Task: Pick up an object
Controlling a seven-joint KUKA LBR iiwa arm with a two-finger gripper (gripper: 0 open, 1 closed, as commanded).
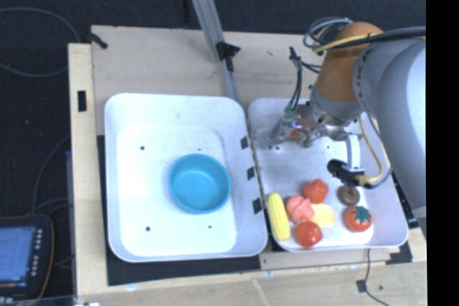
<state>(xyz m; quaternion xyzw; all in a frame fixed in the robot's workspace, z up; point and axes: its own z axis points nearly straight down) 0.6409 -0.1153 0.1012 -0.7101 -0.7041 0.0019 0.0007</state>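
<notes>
Wooden table (150, 57) w/ two white bins; hand (276, 136) over right bin (301, 161), grip state unclear, toy food (315, 211) below-right of it.

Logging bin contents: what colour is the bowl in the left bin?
The bowl is light blue, plain with no pattern, seen clearly in the camera view.

I see arm (401, 104) reaching in from right, gripper (276, 141) low over right bin (287, 168), upper left part. Toy food clustered at bin's near edge: corn cob (278, 216), tomatoes (315, 190), strawberry (358, 218). Left bin (129, 154) holds blue bowl (199, 183).
</notes>
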